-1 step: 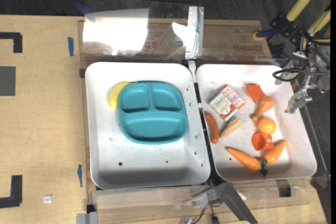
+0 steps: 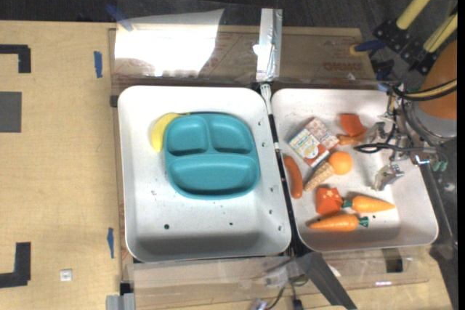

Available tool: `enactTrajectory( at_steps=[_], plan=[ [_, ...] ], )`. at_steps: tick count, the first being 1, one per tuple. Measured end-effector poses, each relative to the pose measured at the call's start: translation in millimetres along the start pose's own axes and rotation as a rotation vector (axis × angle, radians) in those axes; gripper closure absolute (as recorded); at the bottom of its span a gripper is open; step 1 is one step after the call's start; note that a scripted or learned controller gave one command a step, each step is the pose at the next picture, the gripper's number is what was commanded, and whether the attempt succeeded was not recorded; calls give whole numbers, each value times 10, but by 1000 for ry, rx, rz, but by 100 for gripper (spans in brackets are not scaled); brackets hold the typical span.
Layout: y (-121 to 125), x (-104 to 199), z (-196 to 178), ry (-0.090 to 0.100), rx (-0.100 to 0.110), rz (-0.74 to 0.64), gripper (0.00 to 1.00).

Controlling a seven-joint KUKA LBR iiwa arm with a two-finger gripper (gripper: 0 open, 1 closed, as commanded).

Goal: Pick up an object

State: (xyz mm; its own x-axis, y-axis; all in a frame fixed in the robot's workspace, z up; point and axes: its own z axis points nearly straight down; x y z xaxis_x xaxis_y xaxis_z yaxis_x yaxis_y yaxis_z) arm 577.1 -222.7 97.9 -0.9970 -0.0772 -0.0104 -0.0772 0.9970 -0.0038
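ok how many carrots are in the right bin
2. One carrot lies near the front right; the other carrot lies just in front of it, by the front wall. Others may be hidden.

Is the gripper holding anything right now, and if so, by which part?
Nothing visibly held. The gripper hangs over bare floor of the right bin, above the toy carrot.

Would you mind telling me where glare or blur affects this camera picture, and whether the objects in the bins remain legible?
In the camera view, strong glare washes out the clear sheet behind the left bin; the teal tray and the carrots in the right bin are evenly lit with soft shadows; the gripper is small and slightly blurred, so its detail is hard to read.
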Motion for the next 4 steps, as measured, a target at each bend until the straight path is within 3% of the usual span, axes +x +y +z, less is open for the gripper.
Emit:
enactTrajectory(
  at_steps=[1,2,3,4],
  plan=[
    [514,-117,91,1,-3,112,0],
    [633,-255,94,-2,-1,191,0],
    [639,-298,-53,-16,2,189,100],
    [1244,-441,-1368,-9,-2,165,100]
  ],
)
